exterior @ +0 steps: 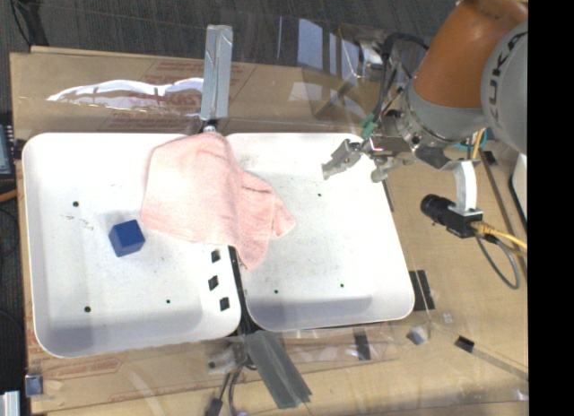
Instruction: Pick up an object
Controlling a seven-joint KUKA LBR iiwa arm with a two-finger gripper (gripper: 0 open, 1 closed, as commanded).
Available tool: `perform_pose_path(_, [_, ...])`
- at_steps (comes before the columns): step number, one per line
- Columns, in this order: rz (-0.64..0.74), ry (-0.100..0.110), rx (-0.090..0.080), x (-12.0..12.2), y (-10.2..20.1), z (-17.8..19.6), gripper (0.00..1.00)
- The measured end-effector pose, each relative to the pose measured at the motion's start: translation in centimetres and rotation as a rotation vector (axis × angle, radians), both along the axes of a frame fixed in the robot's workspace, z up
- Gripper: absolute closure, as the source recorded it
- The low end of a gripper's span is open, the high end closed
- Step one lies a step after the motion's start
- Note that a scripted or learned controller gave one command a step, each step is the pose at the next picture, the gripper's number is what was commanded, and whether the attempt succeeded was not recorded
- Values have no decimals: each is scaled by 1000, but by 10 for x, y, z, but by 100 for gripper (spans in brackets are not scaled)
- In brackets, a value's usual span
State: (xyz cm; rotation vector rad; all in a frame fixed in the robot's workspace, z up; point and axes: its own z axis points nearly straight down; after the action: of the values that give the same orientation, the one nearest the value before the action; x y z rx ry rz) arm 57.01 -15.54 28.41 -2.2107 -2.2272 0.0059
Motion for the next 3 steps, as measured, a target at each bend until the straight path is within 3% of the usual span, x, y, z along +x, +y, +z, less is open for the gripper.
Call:
perform_pose_path(1, [343, 0, 2, 28, 41, -62, 0])
perform_pose_path(2, [579, -1, 3, 27, 14, -183, 0])
perform_pose_path(3, [930, -4, 3, 40, 47, -190, 0])
